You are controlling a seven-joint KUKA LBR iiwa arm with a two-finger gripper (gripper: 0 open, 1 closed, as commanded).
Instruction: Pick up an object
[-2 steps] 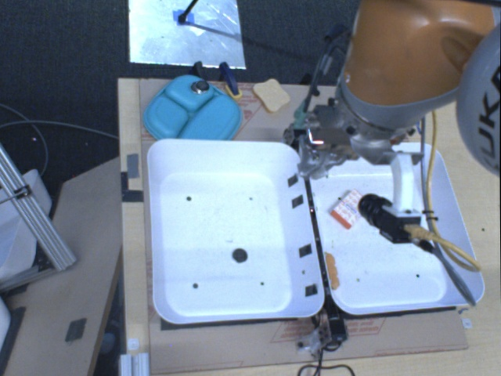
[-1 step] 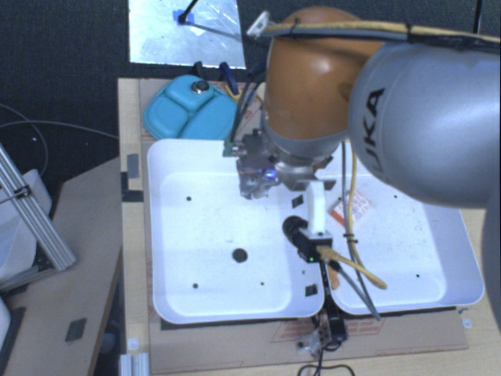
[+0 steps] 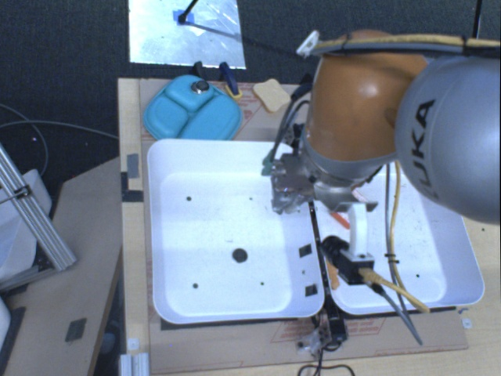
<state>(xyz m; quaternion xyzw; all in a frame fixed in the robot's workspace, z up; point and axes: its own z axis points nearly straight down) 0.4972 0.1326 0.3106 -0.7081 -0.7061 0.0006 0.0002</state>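
the grey arm (image 3: 438,124) with its orange band (image 3: 352,104) is reaching in from the right and taking up the upper right of the frame, hanging over the divide between the two white bins; the gripper (image 3: 291,188) is sitting just left of centre-right, over the right rim of the left bin (image 3: 168,210), and whether it is open or closed cannot be told, since the wrist is covering it from above; nothing can be seen held in it.

a small dark round object (image 3: 239,254) is lying on the floor of the left bin, low and centre, well apart from the gripper; a few tiny dark specks are dotting the same floor; a small orange-red piece (image 3: 340,220) is peeking out just under the wrist in the right bin (image 3: 462,276), mostly hidden and hard to name; a white upright piece (image 3: 358,233) and a black block (image 3: 344,258) with yellow cables (image 3: 395,288) are hanging beside it.

behind the bins, a blue lidded container (image 3: 193,110) is resting at the upper centre-left, with a tan sponge-like piece (image 3: 272,94) just right of it; a shiny sheet (image 3: 185,20) is lying at the top; a metal frame (image 3: 31,218) is being cut off at the left edge; most of the right bin is being hidden by the arm.
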